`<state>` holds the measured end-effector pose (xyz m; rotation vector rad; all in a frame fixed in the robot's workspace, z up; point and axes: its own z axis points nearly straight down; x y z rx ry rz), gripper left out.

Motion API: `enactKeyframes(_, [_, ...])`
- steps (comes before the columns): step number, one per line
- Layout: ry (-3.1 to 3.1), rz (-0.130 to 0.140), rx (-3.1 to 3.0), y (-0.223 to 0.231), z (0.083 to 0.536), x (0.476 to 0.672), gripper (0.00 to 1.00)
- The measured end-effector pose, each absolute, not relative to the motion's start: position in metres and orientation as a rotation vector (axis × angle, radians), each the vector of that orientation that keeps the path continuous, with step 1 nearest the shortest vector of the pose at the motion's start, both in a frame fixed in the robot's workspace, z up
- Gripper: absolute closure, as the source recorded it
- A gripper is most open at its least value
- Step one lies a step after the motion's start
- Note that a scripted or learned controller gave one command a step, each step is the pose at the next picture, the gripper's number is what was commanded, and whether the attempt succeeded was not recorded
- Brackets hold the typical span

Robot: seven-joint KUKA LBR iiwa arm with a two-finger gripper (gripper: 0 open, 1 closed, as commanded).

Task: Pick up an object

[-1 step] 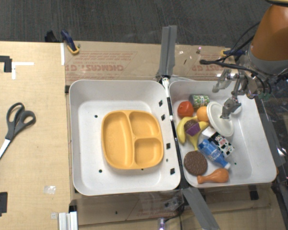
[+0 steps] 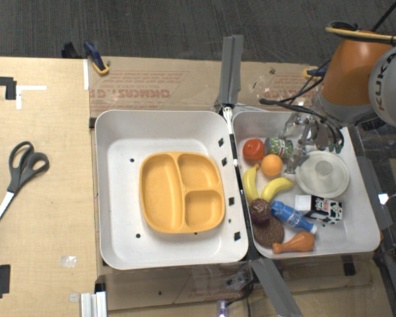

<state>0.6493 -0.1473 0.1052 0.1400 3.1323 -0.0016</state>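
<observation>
Camera view: two white bins side by side on the bench. Left bin (image 2: 112, 197) carries a yellow divided plate (image 2: 182, 191) at its middle, nothing else. Right bin (image 2: 363, 233) is crowded w/ toy food etc.: tomato (image 2: 253, 149) and orange (image 2: 272, 165) near its far-left corner, two bananas (image 2: 264, 187) along its left wall, dark red fruit (image 2: 260, 209) and brown cookie (image 2: 268, 232) toward its near-left corner, blue bottle (image 2: 294, 216) mid-bin, drumstick (image 2: 294, 244) at its near edge, b/w carton (image 2: 325, 208) beside a white round lid (image 2: 323, 173) toward the right wall.

Gripper (image 2: 303, 140) sits low in the far half of the right bin, by a green-patterned object (image 2: 280, 146) and the lid's far rim. Metal clutter at the wrist hides the tips, so can't tell if it's spread or pressed together, and nothing is visibly pinched.

Step, as I judge it: approach/descent for the grasp; no pick confirmed yet. Likely targets = green-patterned object, orange or lid, all right by the tool.

Next move calls for: settle on one item, close firmly, lift straight up. Items are packed tight, so neighbours may get nudged; lid is wide and flat, prob a poor fit for a two-finger grip. Orange is round, may slip.
</observation>
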Motion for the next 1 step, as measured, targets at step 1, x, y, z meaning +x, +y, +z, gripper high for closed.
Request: enactKeyframes(1, [3.129, 0.000, 0.242, -0.1107, 0.0926, 0.5946, 0.00])
